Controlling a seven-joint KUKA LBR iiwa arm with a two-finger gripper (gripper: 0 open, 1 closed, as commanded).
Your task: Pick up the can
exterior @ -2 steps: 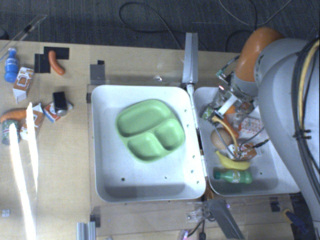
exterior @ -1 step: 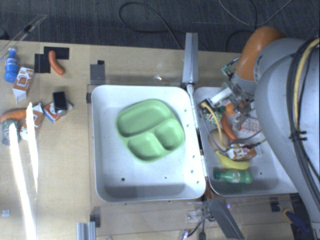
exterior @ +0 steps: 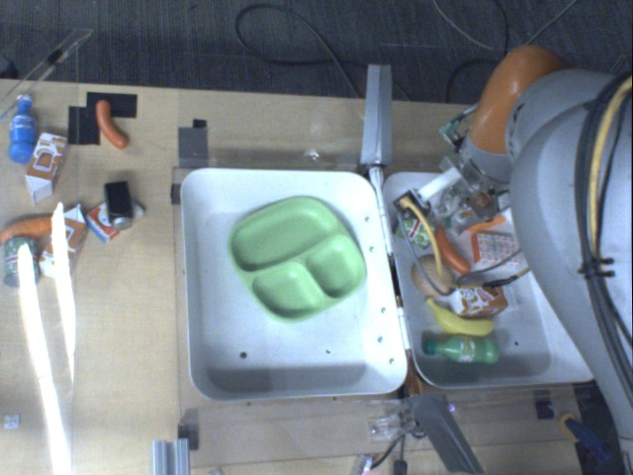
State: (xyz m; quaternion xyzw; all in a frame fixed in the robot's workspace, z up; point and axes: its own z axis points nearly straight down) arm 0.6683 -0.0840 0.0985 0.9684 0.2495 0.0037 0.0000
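Presently the arm (exterior: pixel 579 226) enters from 3 o'clock and covers much of the right bin (exterior: pixel 529 369), its orange band (exterior: pixel 516 79) at about 1 o'clock in the view. The gripper (exterior: pixel 450 191) sits low over the 11 o'clock corner of that bin, among the clutter. Wrist hardware and cabling mask it, so whether it is apart, together or clamped on anything cannot be told.

Contents of the right bin, noted as seen:
- a carrot (exterior: pixel 450 253) lying on a slant, just at 6 o'clock from the gripper;
- a printed carton (exterior: pixel 492 245) at 3 o'clock of the carrot, touching the arm's edge;
- a banana (exterior: pixel 460 320) across the pile's 6 o'clock side;
- a green bottle (exterior: pixel 460 348) on its side, just beyond the banana at 6 o'clock.

The can (exterior: pixel 430 277) appears to be the dull rounded item at 9 o'clock in this pile, between carrot and banana and partly covered; identification is not certain. It rests in the bin, apart from the gripper.

The left bin (exterior: pixel 198 349) holds a green divided plate (exterior: pixel 297 255) near its centre. Small items lie on the bench at 9 o'clock, among them a blue bottle (exterior: pixel 22 127).
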